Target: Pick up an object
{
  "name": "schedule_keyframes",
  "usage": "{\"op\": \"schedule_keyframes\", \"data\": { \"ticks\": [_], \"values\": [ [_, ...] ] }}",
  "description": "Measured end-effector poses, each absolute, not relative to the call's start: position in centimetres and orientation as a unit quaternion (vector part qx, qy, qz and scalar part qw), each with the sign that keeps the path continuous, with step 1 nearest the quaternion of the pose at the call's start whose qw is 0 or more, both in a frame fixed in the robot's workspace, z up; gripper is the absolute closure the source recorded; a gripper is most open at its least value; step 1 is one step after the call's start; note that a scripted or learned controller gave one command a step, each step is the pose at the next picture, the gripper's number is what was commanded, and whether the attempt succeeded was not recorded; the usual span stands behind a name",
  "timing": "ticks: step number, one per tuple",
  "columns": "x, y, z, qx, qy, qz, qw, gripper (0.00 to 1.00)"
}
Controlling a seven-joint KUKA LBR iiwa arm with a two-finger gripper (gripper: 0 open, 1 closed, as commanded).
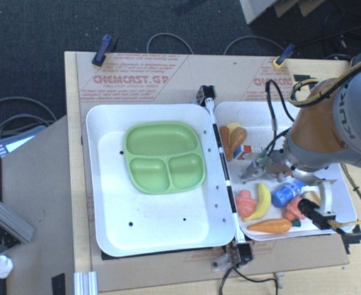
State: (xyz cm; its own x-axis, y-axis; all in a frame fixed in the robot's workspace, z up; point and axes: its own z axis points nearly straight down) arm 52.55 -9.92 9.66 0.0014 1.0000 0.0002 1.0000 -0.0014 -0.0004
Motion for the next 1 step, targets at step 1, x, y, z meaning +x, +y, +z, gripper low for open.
{"op": "schedule_keyframes", "data": {
  "ticks": [1],
  "values": [
    [47.87, -10.18, 8.47, -0.707, -0.707, 0.0001, 0.001, 0.0]
  ]
}}
